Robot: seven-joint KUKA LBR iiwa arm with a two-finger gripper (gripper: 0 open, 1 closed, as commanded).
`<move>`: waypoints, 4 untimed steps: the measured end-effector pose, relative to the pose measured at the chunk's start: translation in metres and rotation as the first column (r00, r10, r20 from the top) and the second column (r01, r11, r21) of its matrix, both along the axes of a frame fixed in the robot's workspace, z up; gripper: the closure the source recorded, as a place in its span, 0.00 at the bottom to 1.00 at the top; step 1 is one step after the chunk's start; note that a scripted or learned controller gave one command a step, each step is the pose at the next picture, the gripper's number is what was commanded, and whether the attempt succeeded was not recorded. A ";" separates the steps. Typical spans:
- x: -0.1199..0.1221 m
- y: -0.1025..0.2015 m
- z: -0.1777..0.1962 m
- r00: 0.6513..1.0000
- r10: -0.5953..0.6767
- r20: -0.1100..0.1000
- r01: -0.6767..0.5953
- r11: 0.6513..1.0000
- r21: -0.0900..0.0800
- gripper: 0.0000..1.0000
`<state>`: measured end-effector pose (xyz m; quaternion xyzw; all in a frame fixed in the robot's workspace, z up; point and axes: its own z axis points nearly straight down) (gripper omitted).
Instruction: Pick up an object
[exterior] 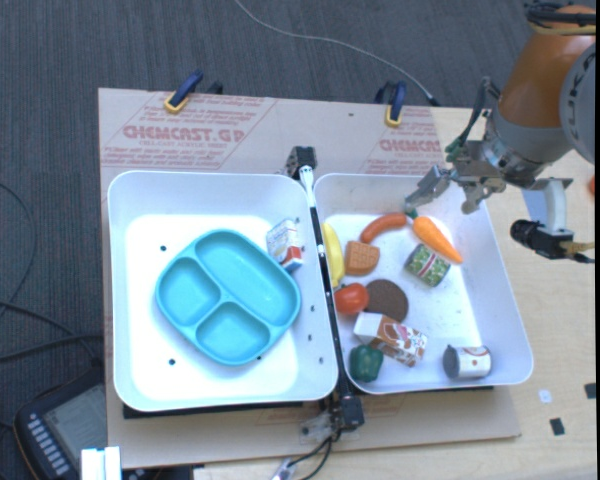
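Note:
My gripper (446,196) hangs open over the far side of the right bin (507,298), nothing between its fingers. Just below it lie an orange carrot (437,238) and a red sausage (383,226). Further down the bin are a green can (427,265), a tan cracker (361,258), a yellow banana (332,253), a red tomato (351,298), a brown cookie (386,298), a small carton (393,338), a green pepper (366,363) and a grey can (467,361).
The left bin (130,268) holds a blue divided plate (228,296) and a small white carton (285,243) near the shared wall. Both bins rest on a board held by a blue clamp (184,90) and a yellow clamp (394,103) at the back.

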<state>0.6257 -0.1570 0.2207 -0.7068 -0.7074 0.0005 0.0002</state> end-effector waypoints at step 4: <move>0.006 0.079 -0.037 1.000 0.001 0.000 -0.001 1.000 0.001 1.00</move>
